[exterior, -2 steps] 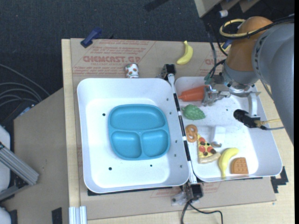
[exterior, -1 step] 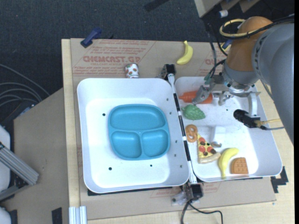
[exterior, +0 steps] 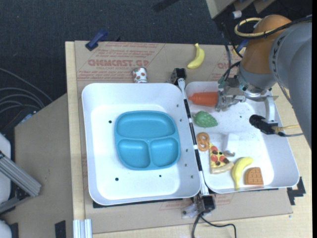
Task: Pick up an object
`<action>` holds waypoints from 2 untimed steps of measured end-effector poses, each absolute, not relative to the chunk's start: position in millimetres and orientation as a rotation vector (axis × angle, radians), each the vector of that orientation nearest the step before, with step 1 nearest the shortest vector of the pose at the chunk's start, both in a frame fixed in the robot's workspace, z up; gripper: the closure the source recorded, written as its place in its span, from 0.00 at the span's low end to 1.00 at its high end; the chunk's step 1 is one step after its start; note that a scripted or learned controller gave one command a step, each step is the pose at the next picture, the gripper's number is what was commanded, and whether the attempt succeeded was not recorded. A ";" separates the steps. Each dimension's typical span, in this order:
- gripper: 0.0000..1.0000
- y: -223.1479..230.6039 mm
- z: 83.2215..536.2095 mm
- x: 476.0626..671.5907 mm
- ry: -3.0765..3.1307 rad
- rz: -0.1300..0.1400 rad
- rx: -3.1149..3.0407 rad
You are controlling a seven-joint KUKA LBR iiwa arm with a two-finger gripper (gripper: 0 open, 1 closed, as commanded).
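My gripper (exterior: 224,101) hangs over the back of the right bin (exterior: 282,155), under the orange band of the arm. It is right beside the right end of an orange carrot (exterior: 203,99), which lies against the bin's back left wall. Whether it touches the carrot cannot be told. A green leafy toy (exterior: 204,119) lies just in front of the carrot. Further forward in the same bin are a pretzel (exterior: 203,141), a pizza slice (exterior: 218,160), a yellow banana (exterior: 240,168) and a brown waffle (exterior: 253,176).
The left bin (exterior: 94,133) holds a blue divided plate (exterior: 147,139). On the board behind the bins lie a second banana (exterior: 196,57) and a small red-and-white object (exterior: 140,74). A black fitting with a cable (exterior: 262,124) sticks out over the right bin.
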State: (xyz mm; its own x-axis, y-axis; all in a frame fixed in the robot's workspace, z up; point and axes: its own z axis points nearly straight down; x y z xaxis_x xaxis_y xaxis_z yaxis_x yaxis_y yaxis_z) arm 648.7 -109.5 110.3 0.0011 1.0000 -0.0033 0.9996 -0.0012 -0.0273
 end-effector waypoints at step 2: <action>1.00 -109.1 130.4 649.6 -2.210 0.032 -2.212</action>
State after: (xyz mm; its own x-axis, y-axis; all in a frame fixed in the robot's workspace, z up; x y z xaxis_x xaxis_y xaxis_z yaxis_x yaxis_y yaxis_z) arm 649.6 -109.1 130.4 0.0010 1.0000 -0.0039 0.9997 -0.0011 -0.0247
